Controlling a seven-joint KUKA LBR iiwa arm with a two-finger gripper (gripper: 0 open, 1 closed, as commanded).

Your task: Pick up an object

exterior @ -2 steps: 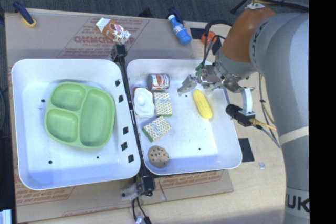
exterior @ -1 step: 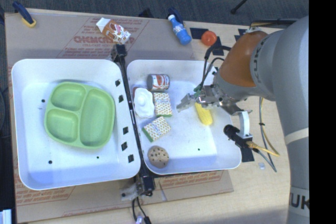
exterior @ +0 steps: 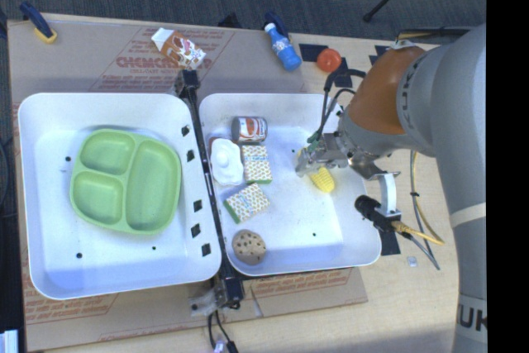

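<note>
Camera view: the grey arm with its orange band reaches in from the right of the frame, and its two-finger gripper (exterior: 317, 164) sits low over the right shallow white bin (exterior: 285, 237), right at a small yellow ribbed corn-like toy (exterior: 323, 178) near that bin's right wall. Whether the gripper is wide, narrow or closed on the toy I cannot tell; the wrist hides that. The yellow toy looks to be resting on the bin floor, so by my judgement the pick is at the grasp stage and the lift is not yet done.

The other candidates lie untouched in the right bin: a short metal can with a red label (exterior: 249, 129) at upper left, a white crumpled lump (exterior: 226, 161), two green-and-white patterned packets (exterior: 255, 164) (exterior: 247, 202), and a brown round cookie-like disc (exterior: 248, 245) at the lower edge. The left bin (exterior: 41, 178) holds a green three-part plastic plate (exterior: 126, 180).

The cardboard sheet (exterior: 99, 41) under the bins bears faded red print at the upper left, too blurred to read with certainty; the can's label is illegible.
</note>
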